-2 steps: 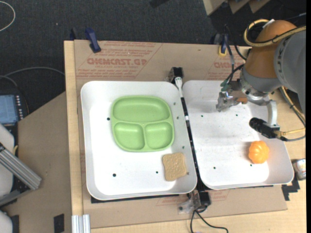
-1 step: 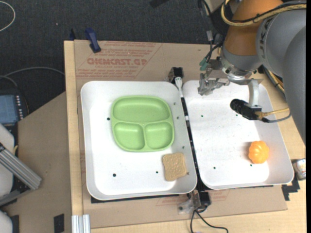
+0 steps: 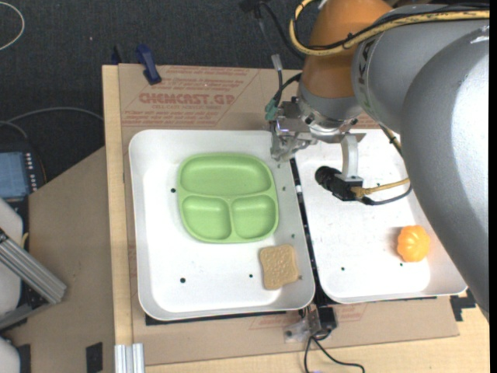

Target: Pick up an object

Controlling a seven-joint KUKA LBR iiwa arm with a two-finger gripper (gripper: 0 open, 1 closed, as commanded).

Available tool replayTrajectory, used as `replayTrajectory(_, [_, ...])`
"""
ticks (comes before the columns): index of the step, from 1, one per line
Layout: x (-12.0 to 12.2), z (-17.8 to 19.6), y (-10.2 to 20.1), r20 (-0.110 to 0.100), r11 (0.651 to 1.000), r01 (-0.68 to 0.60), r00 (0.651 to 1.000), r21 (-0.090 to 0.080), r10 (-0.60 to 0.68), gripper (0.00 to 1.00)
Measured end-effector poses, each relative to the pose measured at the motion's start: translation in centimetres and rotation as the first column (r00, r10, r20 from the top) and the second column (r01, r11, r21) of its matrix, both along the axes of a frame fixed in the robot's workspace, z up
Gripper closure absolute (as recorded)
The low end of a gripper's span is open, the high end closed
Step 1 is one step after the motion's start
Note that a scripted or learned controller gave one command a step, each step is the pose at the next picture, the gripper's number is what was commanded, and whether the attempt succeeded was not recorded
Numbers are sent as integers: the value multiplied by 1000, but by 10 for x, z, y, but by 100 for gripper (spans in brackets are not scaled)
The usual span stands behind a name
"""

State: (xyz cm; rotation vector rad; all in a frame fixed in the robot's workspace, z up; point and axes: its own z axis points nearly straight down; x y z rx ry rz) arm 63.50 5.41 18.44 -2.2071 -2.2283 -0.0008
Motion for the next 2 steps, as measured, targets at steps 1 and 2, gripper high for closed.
replayTrajectory(1, [-17,43,74,10,1000,2,1000,-2,-2,100])
replayTrajectory(2, [-22,57,178,8,1000,-1,1000,0,1,100])
